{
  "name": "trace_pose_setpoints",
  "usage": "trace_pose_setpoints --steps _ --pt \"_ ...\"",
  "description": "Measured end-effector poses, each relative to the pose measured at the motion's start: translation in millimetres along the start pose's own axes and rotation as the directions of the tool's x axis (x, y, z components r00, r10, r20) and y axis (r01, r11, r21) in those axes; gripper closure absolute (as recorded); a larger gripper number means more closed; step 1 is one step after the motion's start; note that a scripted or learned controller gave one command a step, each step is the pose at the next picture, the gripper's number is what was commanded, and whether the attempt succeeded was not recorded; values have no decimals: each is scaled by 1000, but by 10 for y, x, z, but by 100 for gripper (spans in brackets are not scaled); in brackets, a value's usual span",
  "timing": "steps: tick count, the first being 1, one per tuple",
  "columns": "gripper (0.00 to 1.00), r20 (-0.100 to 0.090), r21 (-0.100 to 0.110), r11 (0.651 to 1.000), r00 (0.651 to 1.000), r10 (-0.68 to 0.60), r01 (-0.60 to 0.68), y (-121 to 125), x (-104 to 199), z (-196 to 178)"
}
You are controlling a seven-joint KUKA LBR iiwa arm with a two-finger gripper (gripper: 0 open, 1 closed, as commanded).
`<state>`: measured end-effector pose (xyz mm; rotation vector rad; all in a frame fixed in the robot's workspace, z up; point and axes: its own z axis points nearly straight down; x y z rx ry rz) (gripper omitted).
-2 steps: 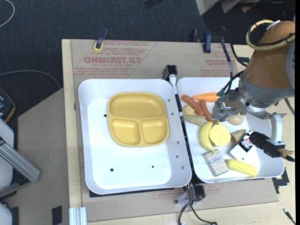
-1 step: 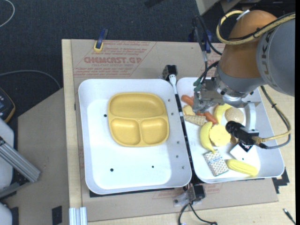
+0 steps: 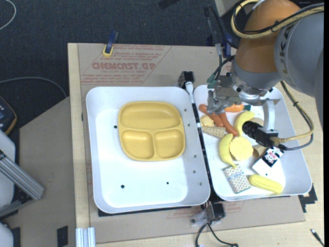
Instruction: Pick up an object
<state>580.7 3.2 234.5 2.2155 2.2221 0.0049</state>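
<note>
Arm: the grey arm with the orange band (image 3: 267, 22) comes in from the right and is bent down over the right bin.
Gripper: the gripper (image 3: 220, 103) is low over the far left part of the right bin (image 3: 300, 163), just above the pile; how it is set I cannot tell (its own body hides that part).
Objects to pick: an orange carrot (image 3: 226, 121) lies just beside the gripper, a banana (image 3: 226, 148) and a round yellow piece (image 3: 240, 148) nearer the middle, a patterned packet (image 3: 236, 179) and a second yellow fruit (image 3: 265, 183) at the near edge.
Left bin: the left bin (image 3: 103, 179) holds a yellow divided tray (image 3: 151, 130), lying flat.
Bench: brown cardboard (image 3: 128, 60) lies under both bins.
</note>
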Motion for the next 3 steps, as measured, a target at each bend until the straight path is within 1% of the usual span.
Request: trace_pose_setpoints --steps 1,2,3 --pt "100 -1 8 1000 1000 2 -2 -19 123 74" --pt "100 1 2 1000 1000 3 -3 29 61 4" --pt "100 -1 9 1000 1000 3 -3 -42 111 137"
